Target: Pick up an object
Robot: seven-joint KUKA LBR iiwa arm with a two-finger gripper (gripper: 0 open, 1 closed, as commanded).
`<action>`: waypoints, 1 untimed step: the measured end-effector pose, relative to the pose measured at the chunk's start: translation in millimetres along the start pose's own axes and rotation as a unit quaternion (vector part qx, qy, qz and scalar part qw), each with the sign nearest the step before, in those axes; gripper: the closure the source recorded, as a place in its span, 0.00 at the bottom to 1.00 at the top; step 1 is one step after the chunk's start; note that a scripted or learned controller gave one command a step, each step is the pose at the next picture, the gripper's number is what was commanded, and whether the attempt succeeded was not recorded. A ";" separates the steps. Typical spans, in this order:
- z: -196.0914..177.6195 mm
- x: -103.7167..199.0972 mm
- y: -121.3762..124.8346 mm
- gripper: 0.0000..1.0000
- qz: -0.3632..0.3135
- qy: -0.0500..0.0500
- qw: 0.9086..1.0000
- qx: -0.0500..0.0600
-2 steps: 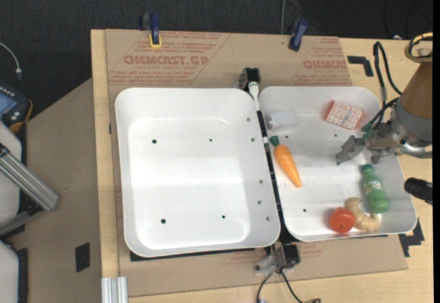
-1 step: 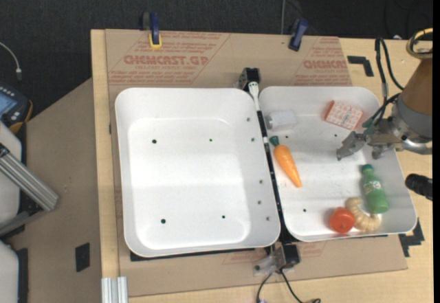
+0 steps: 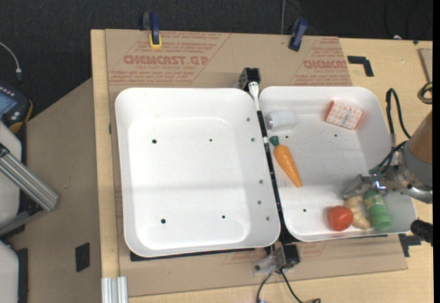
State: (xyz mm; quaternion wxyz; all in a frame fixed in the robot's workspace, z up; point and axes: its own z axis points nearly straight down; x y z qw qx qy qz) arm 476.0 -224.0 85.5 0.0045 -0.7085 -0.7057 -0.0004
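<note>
tomato beside green bottle, claw apparently just above.

Blue clamps on cardboard sheet.

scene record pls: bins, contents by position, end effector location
left bin: white, shallow
right bin: white, shallow, holds all the items
carrot: right bin, by the divider, lying slantwise
red-and-white packet: right bin, far side
tomato: right bin, near edge
green bottle: right bin, near right corner, under the end effector
beige item: between tomato and bottle
end effector: low over the near right cluster
grasp: cannot tell
</note>
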 end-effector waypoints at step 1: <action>-13.1 1.2 3.7 1.00 -0.002 -0.003 1.000 -0.004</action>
